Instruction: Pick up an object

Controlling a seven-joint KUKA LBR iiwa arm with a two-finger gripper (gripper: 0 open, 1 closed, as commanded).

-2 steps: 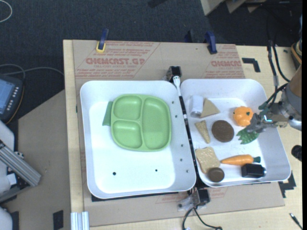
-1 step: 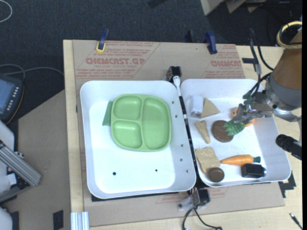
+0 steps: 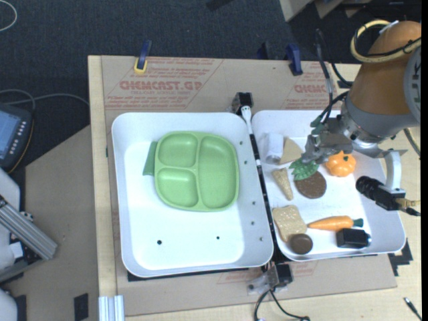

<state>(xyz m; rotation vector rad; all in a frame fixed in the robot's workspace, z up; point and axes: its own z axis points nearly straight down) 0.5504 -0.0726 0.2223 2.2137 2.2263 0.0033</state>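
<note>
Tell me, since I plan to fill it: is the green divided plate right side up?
Right side up: the green divided plate shows three hollow compartments facing upward.

The scene is viewed by a single fixed camera set high above the tabletop (image 3: 200,79) and tilted down at a slant. Both white bins, the left bin (image 3: 134,199) and the right bin (image 3: 394,233), are taken in whole from a moderate distance. The arm (image 3: 384,79) is seen entering from the right edge.
</note>
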